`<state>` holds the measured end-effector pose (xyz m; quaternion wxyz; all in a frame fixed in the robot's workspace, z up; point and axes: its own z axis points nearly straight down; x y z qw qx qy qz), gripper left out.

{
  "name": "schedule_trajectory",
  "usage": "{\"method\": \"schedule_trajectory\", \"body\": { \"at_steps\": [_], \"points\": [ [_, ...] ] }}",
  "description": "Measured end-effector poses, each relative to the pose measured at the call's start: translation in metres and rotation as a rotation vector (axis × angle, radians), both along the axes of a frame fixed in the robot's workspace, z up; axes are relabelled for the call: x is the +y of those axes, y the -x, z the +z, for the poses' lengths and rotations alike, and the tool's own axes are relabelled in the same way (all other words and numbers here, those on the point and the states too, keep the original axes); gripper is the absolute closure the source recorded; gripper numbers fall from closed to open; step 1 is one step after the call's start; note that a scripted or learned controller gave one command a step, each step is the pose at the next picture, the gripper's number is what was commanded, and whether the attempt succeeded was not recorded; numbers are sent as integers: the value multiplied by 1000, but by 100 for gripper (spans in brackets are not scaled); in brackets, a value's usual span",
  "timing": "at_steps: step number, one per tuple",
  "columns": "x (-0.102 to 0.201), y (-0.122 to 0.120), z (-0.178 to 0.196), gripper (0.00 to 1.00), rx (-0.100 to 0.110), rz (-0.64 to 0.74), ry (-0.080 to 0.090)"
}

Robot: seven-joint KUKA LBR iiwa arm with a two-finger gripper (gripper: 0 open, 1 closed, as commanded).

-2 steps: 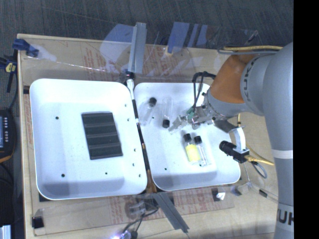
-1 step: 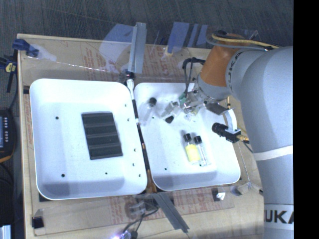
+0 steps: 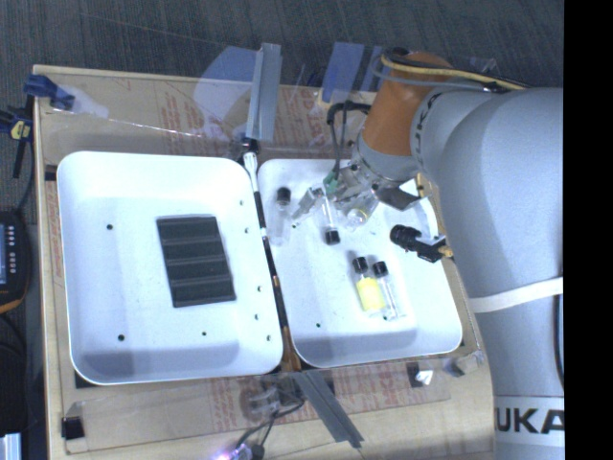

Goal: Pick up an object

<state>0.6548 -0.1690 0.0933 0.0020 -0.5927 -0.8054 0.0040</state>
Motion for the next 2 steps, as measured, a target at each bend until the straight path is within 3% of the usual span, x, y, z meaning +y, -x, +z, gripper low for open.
{"method": "schedule_trajectory", "body": {
  "at_steps": [1,2],
  "points": [
    [-41,-3,1,0,-10,11,-3],
    [-41,57,-1,0,-5,65,-5]
  ]
}}
